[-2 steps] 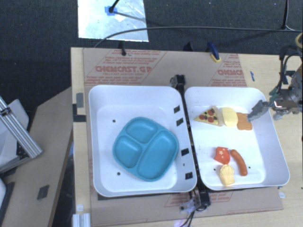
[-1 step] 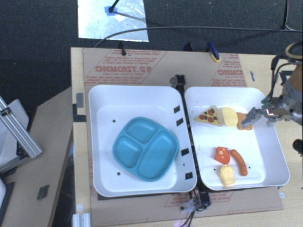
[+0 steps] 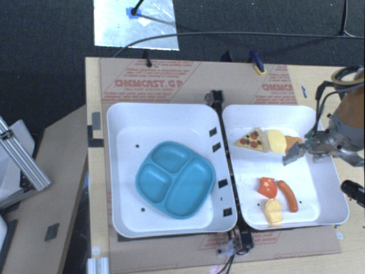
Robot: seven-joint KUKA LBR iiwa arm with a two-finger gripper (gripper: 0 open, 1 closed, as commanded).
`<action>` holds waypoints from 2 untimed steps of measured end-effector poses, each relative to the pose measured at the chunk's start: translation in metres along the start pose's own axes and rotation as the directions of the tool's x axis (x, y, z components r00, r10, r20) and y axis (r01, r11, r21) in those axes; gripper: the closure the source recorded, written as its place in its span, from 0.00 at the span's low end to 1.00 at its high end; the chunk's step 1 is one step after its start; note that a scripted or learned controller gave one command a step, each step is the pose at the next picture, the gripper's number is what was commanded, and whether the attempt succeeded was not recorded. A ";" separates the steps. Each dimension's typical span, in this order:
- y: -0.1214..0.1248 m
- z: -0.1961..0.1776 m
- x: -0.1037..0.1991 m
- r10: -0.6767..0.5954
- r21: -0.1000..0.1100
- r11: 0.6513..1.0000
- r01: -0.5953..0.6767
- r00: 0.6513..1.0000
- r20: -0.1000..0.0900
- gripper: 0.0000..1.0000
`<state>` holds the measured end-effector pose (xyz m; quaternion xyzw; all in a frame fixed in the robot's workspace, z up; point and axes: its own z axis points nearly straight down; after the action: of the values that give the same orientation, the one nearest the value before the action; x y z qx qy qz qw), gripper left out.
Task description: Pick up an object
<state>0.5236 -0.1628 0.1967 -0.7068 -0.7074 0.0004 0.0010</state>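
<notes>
From the overhead camera view, two shallow white bins sit side by side on a bench. The left bin (image 3: 122, 153) holds a blue divided plate (image 3: 174, 178) lying flat near its middle. The right bin (image 3: 325, 210) is the landmark for everything else: along its far side lie a toy pizza slice (image 3: 251, 140), a pale yellow rounded piece (image 3: 276, 141) touching it, and an orange piece (image 3: 292, 142) just beside that. Toward its near side sit a small red piece (image 3: 267, 186), a red sausage (image 3: 287, 195) and a yellow ridged piece (image 3: 274, 211), close together. The grey arm reaches in over this bin's right wall, and its gripper (image 3: 295, 152) hangs low just beside the orange piece. I cannot tell whether the hand is spread or clenched; nothing visibly sits in it. The pick looks not yet made: every toy seems to rest on the bin floor, so grasping and lifting remain.
</notes>
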 end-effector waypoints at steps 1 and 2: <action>0.000 0.043 0.004 0.000 0.000 1.000 0.000 1.000 0.000 0.00; 0.002 0.029 0.003 0.000 -0.005 1.000 0.000 1.000 0.002 1.00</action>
<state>0.5251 -0.1595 0.1675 -0.7067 -0.7075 -0.0008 -0.0016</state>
